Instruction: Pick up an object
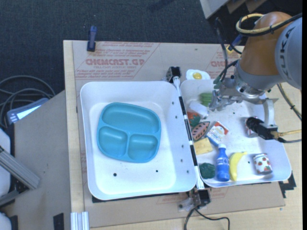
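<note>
In the right bin (pixel 283 169), claw (pixel 217 101) low beside green object (pixel 206 98), finger state unclear, blue bottle (pixel 221 163) lying lengthwise, cap toward far rim.

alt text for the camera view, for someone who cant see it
A grey-and-orange robot arm lowers its pincer into the right bin, crowded with toy food, including a banana and a blue bottle. The left bin holds a blue divided tray.

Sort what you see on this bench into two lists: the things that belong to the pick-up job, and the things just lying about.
Part of the job:
gripper, low over the right bin
blue spray bottle
banana
yellow sponge
small patterned cup

Just lying about:
blue divided plate in the left bin
blue clip on the board's far edge
grey cables on the floor
</note>
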### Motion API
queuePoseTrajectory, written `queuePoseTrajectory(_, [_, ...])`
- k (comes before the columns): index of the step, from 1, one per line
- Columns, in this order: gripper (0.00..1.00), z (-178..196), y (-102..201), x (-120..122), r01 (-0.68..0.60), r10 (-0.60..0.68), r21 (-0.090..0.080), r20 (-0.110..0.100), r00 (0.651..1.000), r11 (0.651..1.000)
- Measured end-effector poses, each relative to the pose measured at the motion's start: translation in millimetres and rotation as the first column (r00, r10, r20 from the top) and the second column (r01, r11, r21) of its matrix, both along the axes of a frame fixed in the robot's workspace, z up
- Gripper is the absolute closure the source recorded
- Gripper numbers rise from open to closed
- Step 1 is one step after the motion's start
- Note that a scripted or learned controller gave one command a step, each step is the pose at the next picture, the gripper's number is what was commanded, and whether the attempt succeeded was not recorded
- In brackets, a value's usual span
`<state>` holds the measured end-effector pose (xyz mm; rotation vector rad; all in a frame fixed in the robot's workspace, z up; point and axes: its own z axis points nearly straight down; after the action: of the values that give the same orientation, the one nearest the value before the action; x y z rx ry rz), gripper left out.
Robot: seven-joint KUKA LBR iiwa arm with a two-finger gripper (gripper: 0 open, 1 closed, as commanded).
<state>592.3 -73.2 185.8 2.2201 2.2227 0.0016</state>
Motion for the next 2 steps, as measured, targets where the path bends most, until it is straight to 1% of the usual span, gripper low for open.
queuePoseTrajectory(1, [0.0,-1,0,-1,0.001,-0.001,0.0,-0.002,1.0,1.0])
queuePoseTrajectory(2, [0.0,-57,-60,-10,0.003,-0.003,-0.001,-0.003,1.0,1.0])
